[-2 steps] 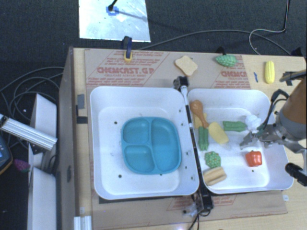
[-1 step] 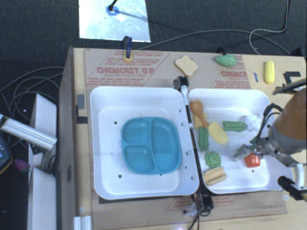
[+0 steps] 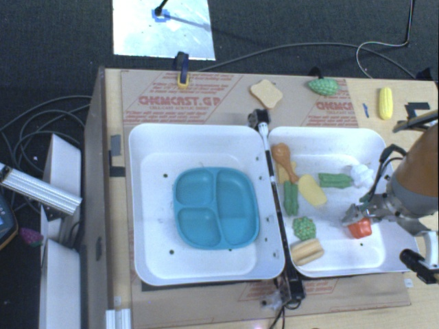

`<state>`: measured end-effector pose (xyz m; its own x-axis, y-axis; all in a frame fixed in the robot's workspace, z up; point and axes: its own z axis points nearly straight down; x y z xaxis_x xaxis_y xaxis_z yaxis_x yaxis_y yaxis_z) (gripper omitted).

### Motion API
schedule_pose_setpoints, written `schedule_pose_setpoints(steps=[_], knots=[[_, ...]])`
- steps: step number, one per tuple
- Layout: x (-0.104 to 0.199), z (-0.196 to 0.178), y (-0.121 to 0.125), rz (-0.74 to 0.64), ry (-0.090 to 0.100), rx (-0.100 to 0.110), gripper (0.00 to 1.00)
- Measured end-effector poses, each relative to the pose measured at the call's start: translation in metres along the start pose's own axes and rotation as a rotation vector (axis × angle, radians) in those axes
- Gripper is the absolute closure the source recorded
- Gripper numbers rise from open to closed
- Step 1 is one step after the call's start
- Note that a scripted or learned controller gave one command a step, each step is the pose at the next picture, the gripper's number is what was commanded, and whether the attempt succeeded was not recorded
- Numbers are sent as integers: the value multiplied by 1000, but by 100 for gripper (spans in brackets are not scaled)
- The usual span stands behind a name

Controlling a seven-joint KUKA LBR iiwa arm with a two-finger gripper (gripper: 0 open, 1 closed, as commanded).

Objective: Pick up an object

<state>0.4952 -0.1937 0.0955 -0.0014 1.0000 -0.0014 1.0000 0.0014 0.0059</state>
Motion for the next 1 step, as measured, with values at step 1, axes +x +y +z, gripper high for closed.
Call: schedule_pose_setpoints(steps=[1], knots=[[68, -128, -6, -3, 1, 0, 100]])
